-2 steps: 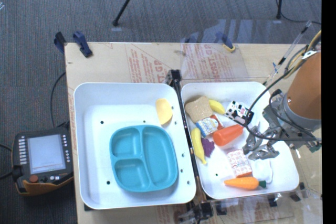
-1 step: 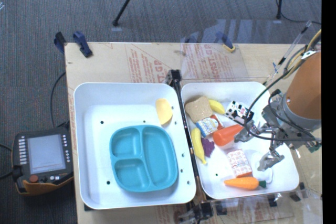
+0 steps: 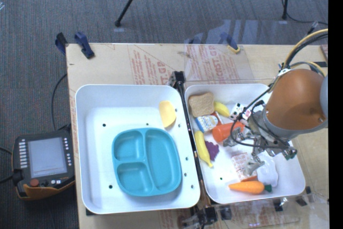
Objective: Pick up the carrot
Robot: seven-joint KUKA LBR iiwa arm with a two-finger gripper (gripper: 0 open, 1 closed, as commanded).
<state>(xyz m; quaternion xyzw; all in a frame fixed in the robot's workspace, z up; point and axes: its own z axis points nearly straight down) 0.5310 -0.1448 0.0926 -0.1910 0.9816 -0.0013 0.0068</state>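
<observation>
Camera view: carrot [image 3: 247, 187] lies at front of right bin [image 3: 297, 182], beside white crumpled item [image 3: 267, 174]. Gripper [image 3: 256, 161] hovers just above it; grip state can't be told, nothing visibly held.

The carrot [image 3: 247, 187] lies near the front edge of the right bin [image 3: 278, 193], with the gripper [image 3: 256, 154] above the bin's middle, just behind it. A blue tray [image 3: 146, 161] sits in the left bin [image 3: 88, 115], a yellow piece [image 3: 168, 113] at its rear right corner.
</observation>
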